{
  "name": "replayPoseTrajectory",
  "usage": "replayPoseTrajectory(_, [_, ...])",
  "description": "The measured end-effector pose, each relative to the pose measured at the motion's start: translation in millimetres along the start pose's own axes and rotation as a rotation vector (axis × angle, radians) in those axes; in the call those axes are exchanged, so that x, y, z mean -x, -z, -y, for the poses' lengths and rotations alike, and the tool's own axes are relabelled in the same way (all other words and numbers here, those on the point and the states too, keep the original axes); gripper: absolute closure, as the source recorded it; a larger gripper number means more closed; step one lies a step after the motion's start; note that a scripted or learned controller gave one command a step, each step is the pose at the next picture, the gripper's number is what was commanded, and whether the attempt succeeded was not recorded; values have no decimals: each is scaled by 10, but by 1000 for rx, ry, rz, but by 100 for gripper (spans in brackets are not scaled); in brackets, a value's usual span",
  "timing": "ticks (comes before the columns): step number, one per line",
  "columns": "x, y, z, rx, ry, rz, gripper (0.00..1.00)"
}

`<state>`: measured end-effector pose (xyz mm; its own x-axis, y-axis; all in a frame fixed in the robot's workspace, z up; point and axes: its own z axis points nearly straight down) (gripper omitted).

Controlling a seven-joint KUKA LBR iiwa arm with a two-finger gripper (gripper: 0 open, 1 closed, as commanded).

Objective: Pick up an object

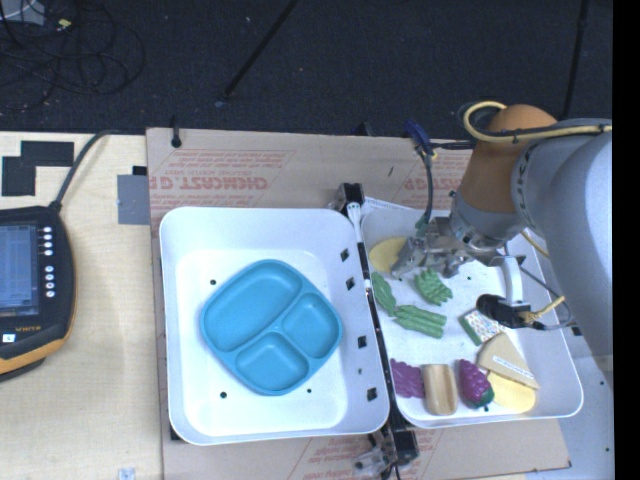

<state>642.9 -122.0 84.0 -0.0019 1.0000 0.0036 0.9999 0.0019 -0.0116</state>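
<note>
Lying ridged and green, pickle (420, 320) beside hand (432, 259).

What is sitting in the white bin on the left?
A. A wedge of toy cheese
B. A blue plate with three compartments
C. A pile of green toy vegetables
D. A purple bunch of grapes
B. The left bin holds a blue divided plate with three compartments; the green toy vegetables, cheese wedge and purple grapes all lie in the right bin.
</note>
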Motion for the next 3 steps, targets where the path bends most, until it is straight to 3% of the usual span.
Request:
replayPoseTrajectory(1, [-9,6,369,5,-3,2,0])
replayPoseTrajectory(2, [31,-1,-2,-1,-2,1,0])
replayPoseTrajectory(3, [-155,6,517,5,-5,2,0])
